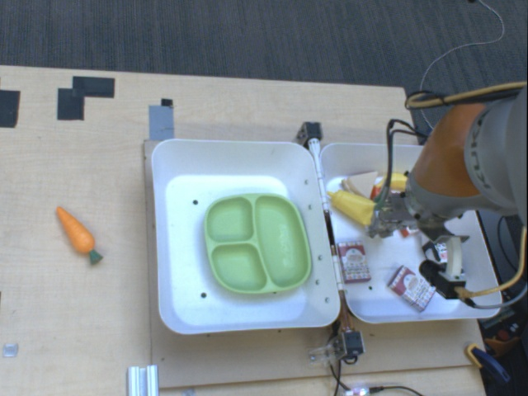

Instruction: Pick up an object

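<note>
In the right bin (375, 302) lie a yellow banana-like toy (351, 206), a small red-and-white box (353, 262) near the bin's left wall, and a second red-and-white box (412, 286) toward the front right. Under the arm peek a white piece (360, 180) and a yellow-and-red object (388, 184). My gripper (385, 219) hangs low over the middle of this bin, just right of the banana toy and above the first box. The wrist hides its fingertips.
The left bin (177, 221) holds a green divided plate (257, 243). An orange carrot toy (77, 233) lies on the bench far left. Black tape marks (82, 96) sit at the back left. Cables (450, 283) trail over the right bin's right side.
</note>
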Tool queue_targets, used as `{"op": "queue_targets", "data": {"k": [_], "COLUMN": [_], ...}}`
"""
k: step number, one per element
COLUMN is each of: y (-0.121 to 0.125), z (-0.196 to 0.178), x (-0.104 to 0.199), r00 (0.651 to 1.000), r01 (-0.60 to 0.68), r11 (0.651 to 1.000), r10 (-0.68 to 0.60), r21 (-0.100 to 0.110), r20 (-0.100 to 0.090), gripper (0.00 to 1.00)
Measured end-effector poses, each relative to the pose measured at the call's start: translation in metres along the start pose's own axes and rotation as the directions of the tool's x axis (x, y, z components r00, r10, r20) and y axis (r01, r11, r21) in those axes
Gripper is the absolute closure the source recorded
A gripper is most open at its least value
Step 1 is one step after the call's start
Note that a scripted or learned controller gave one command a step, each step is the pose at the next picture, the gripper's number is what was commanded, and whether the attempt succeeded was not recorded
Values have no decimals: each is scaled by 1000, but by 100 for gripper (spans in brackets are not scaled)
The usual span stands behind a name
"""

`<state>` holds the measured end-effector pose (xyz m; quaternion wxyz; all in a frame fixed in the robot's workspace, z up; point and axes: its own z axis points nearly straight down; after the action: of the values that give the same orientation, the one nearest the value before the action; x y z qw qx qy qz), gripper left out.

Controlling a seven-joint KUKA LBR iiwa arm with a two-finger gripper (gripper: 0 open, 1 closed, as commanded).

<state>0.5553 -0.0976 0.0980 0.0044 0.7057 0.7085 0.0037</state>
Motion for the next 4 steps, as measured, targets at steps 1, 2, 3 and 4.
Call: {"op": "queue_targets", "data": {"k": [1,2,3,4], "y": [0,-64,-62,-62], "z": [0,10,-1,-1], "x": [0,12,12,12], "r00": [1000,1000,1000,1000], "r01": [0,-3,-2,-1], "r11": [1000,1000,1000,1000], "r10": [0,3,2,1], "r21": [1,1,-4,-3], "r20": [0,1,0,0], "gripper": [0,0,100,0]}}
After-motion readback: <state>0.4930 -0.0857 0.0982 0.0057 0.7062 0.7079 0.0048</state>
